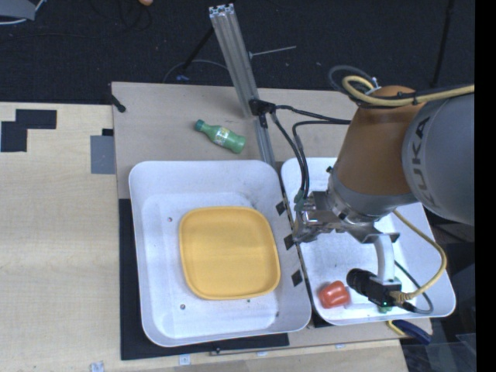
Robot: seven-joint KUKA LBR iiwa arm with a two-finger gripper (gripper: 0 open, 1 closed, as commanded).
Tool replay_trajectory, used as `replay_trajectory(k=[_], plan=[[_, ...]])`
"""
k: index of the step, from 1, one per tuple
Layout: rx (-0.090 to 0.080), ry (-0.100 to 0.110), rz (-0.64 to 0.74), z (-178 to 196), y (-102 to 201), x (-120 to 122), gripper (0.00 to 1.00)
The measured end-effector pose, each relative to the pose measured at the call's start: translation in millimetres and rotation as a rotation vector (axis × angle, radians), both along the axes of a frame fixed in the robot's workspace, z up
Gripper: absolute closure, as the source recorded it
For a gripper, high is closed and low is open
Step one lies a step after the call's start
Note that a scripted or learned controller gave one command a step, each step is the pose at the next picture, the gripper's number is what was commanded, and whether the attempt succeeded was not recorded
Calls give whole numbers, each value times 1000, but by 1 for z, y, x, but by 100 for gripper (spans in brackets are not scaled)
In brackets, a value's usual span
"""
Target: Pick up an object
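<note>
We see the arm (403, 153) over the right bin (434, 231); its jaws' state we cannot tell. A yellow plate (229, 252) fills the left bin (155, 200). A red object (335, 293) lies lower right; a green bottle (220, 136) rests on the desk (155, 122).

A yellow plate (229, 252) lay in a white bin (147, 208), a red-orange object (334, 293) in the other white bin (434, 293), and a green bottle (220, 136) on the tan bench (155, 122).

Even overhead light, dim dark surround, slightly soft focus.
</note>
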State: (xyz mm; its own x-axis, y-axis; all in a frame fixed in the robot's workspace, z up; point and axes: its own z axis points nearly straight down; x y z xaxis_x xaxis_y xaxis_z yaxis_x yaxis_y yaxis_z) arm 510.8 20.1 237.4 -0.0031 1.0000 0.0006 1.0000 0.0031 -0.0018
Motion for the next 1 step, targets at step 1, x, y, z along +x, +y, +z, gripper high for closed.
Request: replay_trajectory(k=[1], plan=[[0, -1, 0, 6, 52, 5, 100]])
